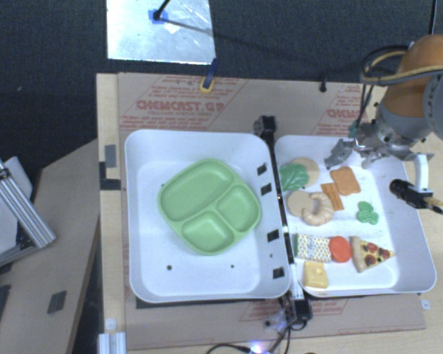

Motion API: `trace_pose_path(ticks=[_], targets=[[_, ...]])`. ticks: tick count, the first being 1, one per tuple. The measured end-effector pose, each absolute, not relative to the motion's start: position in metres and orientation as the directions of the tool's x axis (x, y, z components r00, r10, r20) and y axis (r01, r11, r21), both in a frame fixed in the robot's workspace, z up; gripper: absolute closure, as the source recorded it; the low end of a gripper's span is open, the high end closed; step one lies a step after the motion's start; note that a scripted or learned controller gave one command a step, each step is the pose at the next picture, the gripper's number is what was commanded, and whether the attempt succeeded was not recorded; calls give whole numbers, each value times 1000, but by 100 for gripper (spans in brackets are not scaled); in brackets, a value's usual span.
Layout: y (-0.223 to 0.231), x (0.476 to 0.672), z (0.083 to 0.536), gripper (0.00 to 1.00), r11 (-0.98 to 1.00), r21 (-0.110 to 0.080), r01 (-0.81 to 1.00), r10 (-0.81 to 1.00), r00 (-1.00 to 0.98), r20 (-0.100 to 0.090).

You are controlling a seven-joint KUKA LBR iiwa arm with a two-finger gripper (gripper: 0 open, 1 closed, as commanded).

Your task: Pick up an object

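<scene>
Right now I see the arm [417,87] reaching in over the right bin's [421,260] far corner, its jaws hanging above the rim; whether they're spread or closed I can't tell. Toy food lies in that bin: an orange cracker [345,181], a croissant [317,211], a pizza slice [370,254]. A green divided plate [210,206] sits in the left bin [144,271].
</scene>
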State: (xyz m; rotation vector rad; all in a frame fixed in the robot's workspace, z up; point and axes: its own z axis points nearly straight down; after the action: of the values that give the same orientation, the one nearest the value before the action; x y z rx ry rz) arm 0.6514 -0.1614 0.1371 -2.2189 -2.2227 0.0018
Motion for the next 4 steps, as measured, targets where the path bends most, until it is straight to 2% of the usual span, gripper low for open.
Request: trace_pose_path(ticks=[1,2,4], targets=[[-161,651,85,0,3,-1,1000,1000,-3,-1],[-161,654,100,100,4,6,1000,1000,-4,-1],[-148,663,225,100,7,10,1000,1000,-7,-2]])
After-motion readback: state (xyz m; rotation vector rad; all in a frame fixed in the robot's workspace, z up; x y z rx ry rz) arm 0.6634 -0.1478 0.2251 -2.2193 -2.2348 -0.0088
